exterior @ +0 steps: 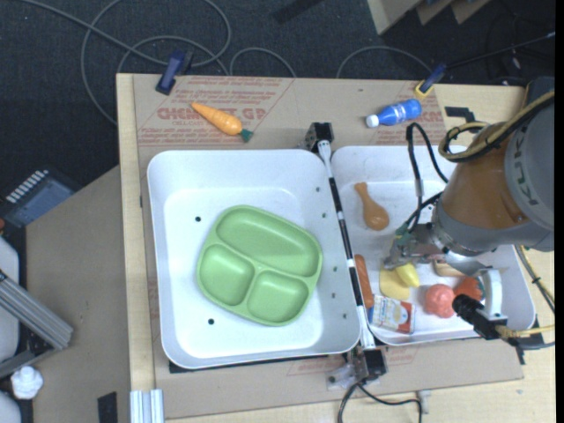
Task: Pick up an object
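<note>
A: You have 2 bins on the bench. Take the right bin [520,300] as your landmark: why is everything bunched at its near end?

B: You can judge that the toys simply lie loose there. The yellow piece [401,279] sits near the bin's middle, the red tomato-like toy [439,300] just to its right, a small printed packet [393,314] by the near rim, a thin red stick [359,278] along the left wall, and a tan drumstick shape [371,206] toward the far end. The green divided plate [258,264] lies alone in the left bin [167,192], well apart from all that.

A: And the gripper [414,250]?

B: It hangs over the right bin's middle, just above the yellow piece, probably the likeliest target. You cannot tell how far the fingers are spread; the wrist hides them. Nothing shows between them, so count nothing as held.

A: Outside the bin?

B: A toy carrot [219,119] and a blue bottle [396,114] lie beyond its far rim
</note>
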Robot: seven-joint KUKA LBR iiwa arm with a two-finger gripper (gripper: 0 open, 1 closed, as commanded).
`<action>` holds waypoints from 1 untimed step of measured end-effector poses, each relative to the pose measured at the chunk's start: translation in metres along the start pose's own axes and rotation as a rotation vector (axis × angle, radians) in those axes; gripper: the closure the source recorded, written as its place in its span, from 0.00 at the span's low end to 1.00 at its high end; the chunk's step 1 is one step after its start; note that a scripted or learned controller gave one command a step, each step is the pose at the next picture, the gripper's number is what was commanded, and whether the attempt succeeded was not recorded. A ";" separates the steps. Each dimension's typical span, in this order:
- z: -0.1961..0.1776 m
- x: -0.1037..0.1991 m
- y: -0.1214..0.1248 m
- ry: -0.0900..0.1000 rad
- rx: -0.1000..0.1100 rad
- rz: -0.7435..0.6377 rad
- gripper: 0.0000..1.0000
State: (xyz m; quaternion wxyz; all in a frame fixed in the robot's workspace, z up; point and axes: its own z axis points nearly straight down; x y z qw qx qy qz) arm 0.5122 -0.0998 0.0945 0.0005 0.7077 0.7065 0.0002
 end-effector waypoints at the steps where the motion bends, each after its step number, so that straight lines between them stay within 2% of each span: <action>1: -0.091 0.077 0.060 0.002 -0.001 -0.003 1.00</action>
